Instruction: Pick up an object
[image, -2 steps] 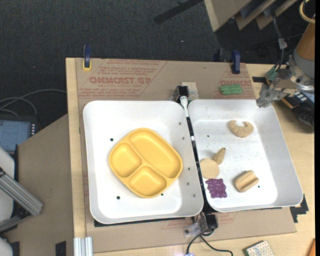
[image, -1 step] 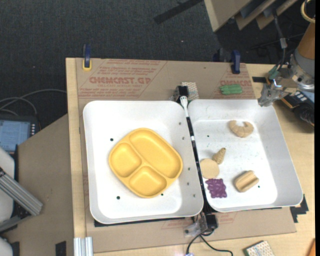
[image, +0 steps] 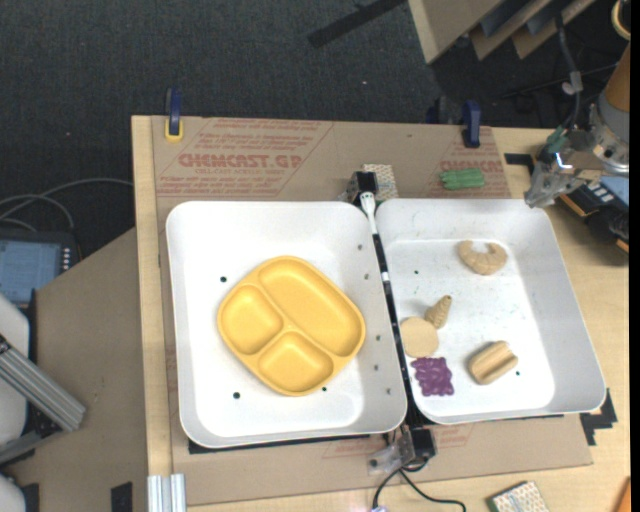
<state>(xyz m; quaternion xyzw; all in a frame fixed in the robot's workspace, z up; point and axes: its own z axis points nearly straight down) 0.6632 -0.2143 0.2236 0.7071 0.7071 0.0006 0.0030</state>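
You are looking down on a desk (image: 600, 300) covered by a brown cardboard sheet (image: 250, 150) with two shallow white plastic bins side by side. The left bin (image: 200, 260) holds a yellow plastic plate with three compartments (image: 290, 325), lying flat near its middle. The right bin (image: 560, 320) holds the small things you could pick. A tan croissant-shaped toy (image: 483, 257) lies towards the far side. A beige ice-cream-cone toy (image: 424, 327) rests against the bin's left wall, its round scoop nearest you. Just in front of it sits a purple bunch of toy grapes (image: 433, 376), touching or nearly touching the scoop. To the right of the grapes lies a light-brown bread-roll toy (image: 491, 362), apart from the rest.

The gripper (image: 548, 180) hangs at the far right corner of the right bin, above the cardboard rather than over the toys, well apart from all of them. It looks metallic and blurred at this distance, so you cannot tell how far it is open; nothing appears between its fingers. A small green block (image: 463, 180) lies on the cardboard beyond the right bin, near the gripper.
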